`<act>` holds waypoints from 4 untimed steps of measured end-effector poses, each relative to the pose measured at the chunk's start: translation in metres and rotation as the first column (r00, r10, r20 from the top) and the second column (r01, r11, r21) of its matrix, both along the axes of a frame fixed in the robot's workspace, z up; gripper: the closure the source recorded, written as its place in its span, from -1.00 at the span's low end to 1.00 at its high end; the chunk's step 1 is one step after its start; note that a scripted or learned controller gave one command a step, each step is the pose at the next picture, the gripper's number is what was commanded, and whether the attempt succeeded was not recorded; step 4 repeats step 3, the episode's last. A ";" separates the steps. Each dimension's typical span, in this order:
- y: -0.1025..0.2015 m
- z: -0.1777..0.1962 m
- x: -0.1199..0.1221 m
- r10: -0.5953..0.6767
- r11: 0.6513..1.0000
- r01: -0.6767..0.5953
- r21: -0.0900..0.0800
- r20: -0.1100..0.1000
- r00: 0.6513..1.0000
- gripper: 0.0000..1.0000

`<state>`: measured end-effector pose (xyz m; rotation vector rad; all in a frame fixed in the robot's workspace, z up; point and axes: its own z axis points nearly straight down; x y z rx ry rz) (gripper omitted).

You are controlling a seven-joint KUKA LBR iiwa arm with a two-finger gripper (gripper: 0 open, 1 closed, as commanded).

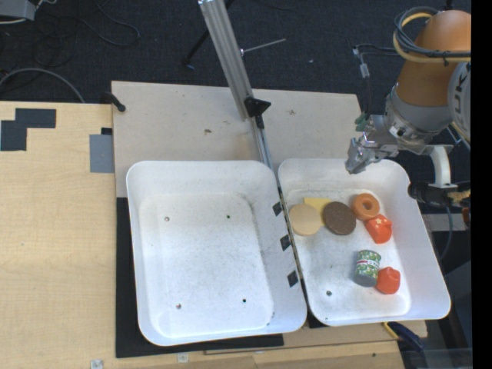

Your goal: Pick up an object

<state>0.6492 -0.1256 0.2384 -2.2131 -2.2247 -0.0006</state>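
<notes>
The right bin holds several small items: a tan round disc, a yellow piece behind it, a dark brown disc, an orange ring, a red piece, a green-labelled can and a red piece next to the can. My gripper hangs over the bin's far rim, above and behind the orange ring, apart from all items. Nothing shows between its fingertips.
The left bin lies beside the right one, joined by black clips along the shared edge. A slanted aluminium post rises behind the bins. A light wooden table fills the left.
</notes>
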 end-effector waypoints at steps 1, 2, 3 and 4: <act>0.055 -0.012 -0.014 -0.001 1.000 0.001 0.000 -0.003 1.000 1.00; 0.114 -0.005 -0.018 0.000 1.000 0.000 0.000 -0.002 1.000 1.00; 0.170 0.003 -0.027 0.000 1.000 0.000 0.000 -0.002 1.000 1.00; 0.170 0.003 -0.027 0.000 1.000 0.000 0.000 -0.002 1.000 1.00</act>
